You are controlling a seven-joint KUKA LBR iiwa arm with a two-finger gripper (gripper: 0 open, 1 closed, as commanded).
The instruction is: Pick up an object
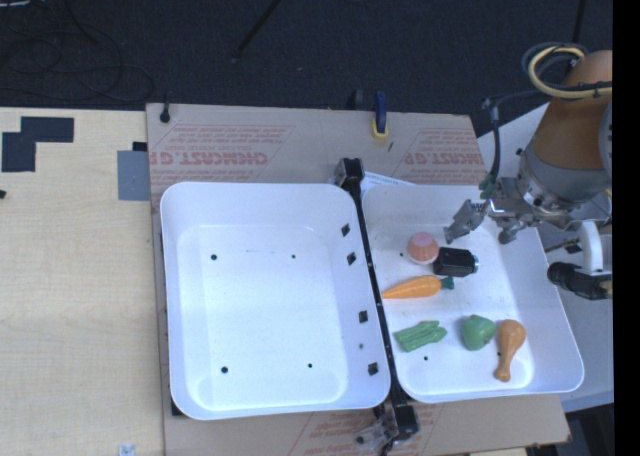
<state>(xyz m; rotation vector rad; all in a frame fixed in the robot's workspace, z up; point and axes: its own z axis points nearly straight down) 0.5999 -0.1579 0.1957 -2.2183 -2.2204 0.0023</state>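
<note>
Camera view, arm: you see the grey arm with its orange band reaching in from the right, its hand (483,221) poised over the upper part of the right bin (560,369).
Camera view, hand state: the two fingers stand spread apart with nothing between them; the hand is open and carries no object.
Camera view, candidate objects: just below and toward the bin divider from the hand lie a pink round piece (423,247) and a black block (455,263), close beside each other. Below those lies an orange carrot (412,288). Farther below the hand sit a green pod (419,335), a green pepper (477,331) and a tan drumstick (508,347).
Camera view, other bin: the left bin (185,206) lies well across the divider from the hand, on the worktop (70,274).
Step in hand: approach, by my reading; no object has been picked up yet.
Next move: you would need to bring the hand down over one chosen piece, most likely the black block or the pink round piece as the nearest, with the fingers straddling it before closing.
Caution: those two pieces sit so close that a finger may land on the neighbour.
</note>
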